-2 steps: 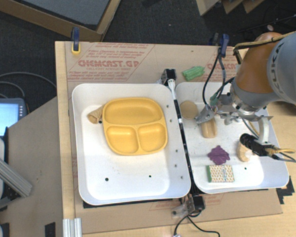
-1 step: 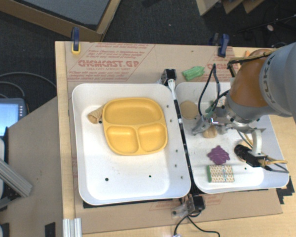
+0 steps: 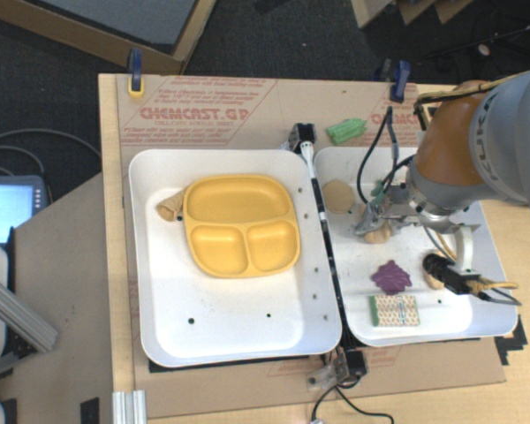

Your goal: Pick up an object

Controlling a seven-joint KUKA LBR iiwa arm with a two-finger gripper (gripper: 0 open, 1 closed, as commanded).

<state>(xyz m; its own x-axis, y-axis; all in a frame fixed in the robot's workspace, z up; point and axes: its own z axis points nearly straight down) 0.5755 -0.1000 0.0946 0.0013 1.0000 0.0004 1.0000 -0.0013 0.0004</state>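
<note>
Gotta centre the gripper (image 3: 374, 222) over that tan lump (image 3: 382, 234) before squeezing (can't tell if clenched or released), then lift straight up.

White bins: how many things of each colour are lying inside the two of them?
Yellow: 1, the divided plate.
Tan: 3, the left-bin lump, the round lump and the small lump.
Purple: 1, the purple lump.
Speckled with a green edge: 1, the flat pad.
Total: 6.
</note>
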